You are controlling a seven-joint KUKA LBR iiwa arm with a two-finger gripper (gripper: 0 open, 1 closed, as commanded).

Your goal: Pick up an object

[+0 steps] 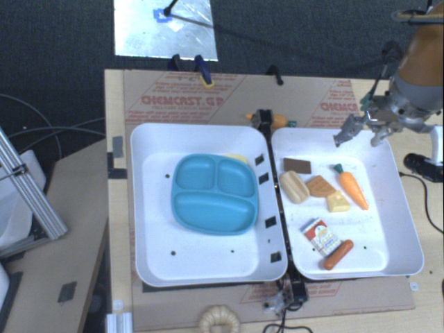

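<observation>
Your gripper (361,132) hangs spread and empty over the far edge of the right bin (402,214), apart from the toy food below it. The carrot (352,187) lies nearest, just beside the cheese wedge (338,202) and cracker (320,185). In that crowding, a slightly off descent could clip a neighbour or close on nothing.

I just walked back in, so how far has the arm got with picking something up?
Nothing looks picked yet. The two-finger gripper hangs open above the right white bin's far edge, with nothing between its fingers. The orange toy carrot, brown square and red sausage lie in that bin. The descent, grasp and lift all remain.
</observation>
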